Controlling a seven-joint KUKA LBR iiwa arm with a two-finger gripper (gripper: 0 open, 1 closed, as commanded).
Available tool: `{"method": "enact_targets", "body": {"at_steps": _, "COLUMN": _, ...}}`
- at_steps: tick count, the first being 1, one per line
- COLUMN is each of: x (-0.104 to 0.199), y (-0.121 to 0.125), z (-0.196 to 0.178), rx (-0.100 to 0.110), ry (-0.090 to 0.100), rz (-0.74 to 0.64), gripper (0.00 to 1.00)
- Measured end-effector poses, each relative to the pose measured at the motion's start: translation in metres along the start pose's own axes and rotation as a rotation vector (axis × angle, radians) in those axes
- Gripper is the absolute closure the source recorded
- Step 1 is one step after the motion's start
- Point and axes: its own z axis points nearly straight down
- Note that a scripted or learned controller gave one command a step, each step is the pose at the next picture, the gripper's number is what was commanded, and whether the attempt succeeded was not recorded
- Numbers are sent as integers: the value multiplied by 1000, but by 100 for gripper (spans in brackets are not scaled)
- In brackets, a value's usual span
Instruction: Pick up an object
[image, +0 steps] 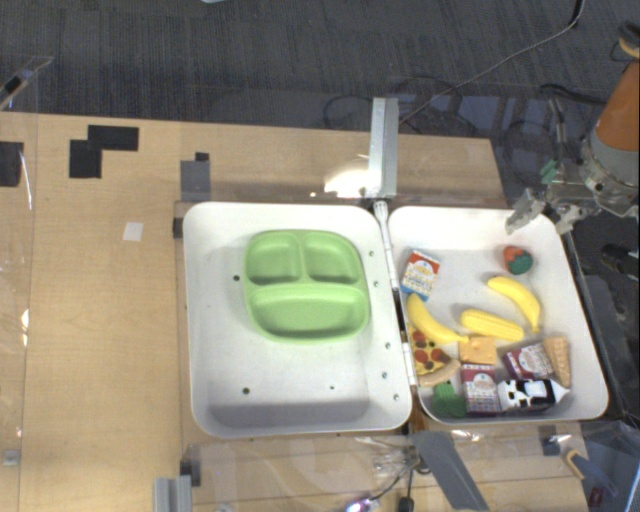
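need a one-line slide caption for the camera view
KUKA arm's hand poised at the far right corner of the right bin of toy food; green divided plate in the left bin.

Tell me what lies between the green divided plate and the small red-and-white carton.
In the camera view, between the green divided plate and the carton lie bare bin floor and the two bins' adjoining rims.

The arm (618, 120) comes in at the far right, its orange band at the frame edge. Below the band, the wrist leans left and the gripper (545, 208) points down-left; its fingers are too blurred to read.
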Motion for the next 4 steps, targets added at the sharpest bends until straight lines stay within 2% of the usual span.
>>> {"method": "enact_targets", "body": {"at_steps": 1, "x": 58, "y": 16, "z": 81, "rx": -1, "ry": 1, "rz": -278, "gripper": 0}}
{"method": "enact_targets", "body": {"at_steps": 2, "x": 58, "y": 16, "z": 80, "rx": -1, "ry": 1, "rz": -278, "gripper": 0}}
{"method": "enact_targets", "body": {"at_steps": 3, "x": -1, "y": -48, "z": 112, "rx": -5, "ry": -2, "rz": -254, "gripper": 0}}
{"method": "enact_targets", "body": {"at_steps": 4, "x": 1, "y": -44, "z": 98, "rx": -14, "ry": -2, "rz": -255, "gripper": 100}}
